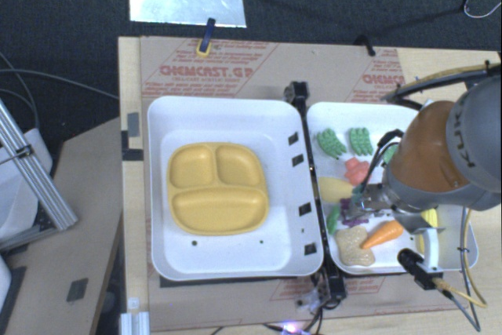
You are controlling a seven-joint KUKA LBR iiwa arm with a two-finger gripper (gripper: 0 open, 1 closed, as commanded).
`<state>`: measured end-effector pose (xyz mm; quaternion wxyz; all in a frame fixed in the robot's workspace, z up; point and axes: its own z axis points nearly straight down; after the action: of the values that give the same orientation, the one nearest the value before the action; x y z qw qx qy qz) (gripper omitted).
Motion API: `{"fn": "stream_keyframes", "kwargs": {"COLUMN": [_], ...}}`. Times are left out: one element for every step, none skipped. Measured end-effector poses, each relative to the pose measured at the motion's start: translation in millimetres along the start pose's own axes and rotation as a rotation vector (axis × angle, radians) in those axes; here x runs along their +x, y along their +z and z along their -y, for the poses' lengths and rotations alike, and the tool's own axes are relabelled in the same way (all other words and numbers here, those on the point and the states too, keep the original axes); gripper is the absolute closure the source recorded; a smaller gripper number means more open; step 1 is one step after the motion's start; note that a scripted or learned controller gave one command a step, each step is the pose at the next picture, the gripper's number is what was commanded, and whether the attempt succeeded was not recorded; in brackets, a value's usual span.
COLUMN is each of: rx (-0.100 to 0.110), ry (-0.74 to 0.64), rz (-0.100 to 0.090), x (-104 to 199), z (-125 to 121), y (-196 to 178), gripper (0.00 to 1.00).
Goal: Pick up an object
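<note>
Several small toy foods lie in the right bin (pixel 376 112), surely light, hard and slippery, so the orange carrot (pixel 383 232) suits a mid-body grasp, though I cannot tell how the pincer (pixel 354 208) stands.

Big grey arm (pixel 478 145) on screen, rounded casing, with a broad orange band (pixel 423 149) wrapping the section above the wrist. Part of dark lettering shows on the grey shell. A black cable (pixel 382 147) loops along the orange part. At the tip, the gripper (pixel 354 208) looks dark and metallic.
</note>
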<state>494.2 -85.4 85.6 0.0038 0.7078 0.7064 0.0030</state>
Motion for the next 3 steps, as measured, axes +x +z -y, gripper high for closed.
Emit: {"fn": "stream_keyframes", "kwargs": {"rx": [-0.003,0.009,0.005], "ry": [-0.014,-0.013,-0.016], "rz": [-0.004,-0.004,-0.005], "x": [62.6,118.9,208.8], "z": [-16.0,7.0,-12.2], "y": [-104.8,-115.4,-142.8], "gripper": [1.00,1.00,1.00]}}
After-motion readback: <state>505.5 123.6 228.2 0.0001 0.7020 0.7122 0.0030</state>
